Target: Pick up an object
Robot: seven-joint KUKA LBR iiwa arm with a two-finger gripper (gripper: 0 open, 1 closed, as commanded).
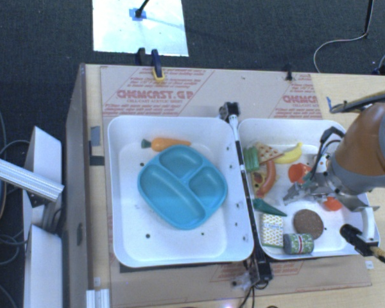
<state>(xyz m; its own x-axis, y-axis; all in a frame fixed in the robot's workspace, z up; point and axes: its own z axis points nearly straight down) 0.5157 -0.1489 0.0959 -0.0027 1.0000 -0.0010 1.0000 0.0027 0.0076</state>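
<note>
Two white bins [179,126], one blue plate [182,186], one carrot [169,144]

the left bin [125,191] is white and bears a light blue divided plate [182,186] and an orange carrot [169,144] with a dark green top. the right bin [279,126] (white too) bears a yellow banana [290,154], a brown round disc [307,222] and a green-labelled can [298,243]

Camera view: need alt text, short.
The gripper reaches into the right bin among toy food. The left bin holds a blue divided plate and a carrot.
</note>
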